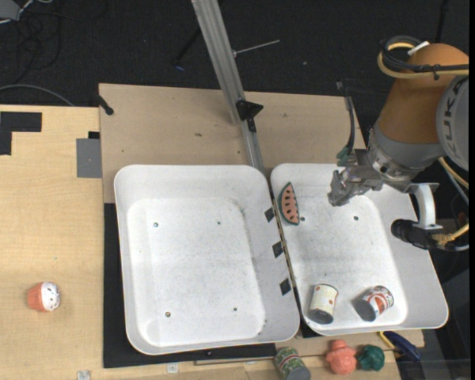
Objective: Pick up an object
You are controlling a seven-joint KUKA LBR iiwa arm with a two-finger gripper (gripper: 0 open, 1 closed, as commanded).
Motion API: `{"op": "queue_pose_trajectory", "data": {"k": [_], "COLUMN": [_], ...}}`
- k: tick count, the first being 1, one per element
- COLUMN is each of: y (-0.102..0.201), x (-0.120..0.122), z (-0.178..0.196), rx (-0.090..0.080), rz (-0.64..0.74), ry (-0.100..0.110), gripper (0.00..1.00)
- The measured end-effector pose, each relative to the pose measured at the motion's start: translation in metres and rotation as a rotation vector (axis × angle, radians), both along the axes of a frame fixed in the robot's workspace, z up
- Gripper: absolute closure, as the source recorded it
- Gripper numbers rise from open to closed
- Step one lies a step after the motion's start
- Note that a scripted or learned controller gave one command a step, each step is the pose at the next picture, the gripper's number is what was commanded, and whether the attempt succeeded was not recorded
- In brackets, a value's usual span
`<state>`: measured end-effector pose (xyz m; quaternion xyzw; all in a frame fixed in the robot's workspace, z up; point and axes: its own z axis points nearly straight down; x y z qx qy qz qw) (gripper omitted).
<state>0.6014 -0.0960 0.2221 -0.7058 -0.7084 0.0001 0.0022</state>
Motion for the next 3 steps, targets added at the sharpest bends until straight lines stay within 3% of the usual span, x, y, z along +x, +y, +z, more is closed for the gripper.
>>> {"op": "queue_pose_trajectory", "data": {"k": [3], "y": [0.144], "x": [-0.014], "z": [0.000], "rx": [-0.001], "rz": [0.001], "ry": [0.000], "gripper": [1.00]}}
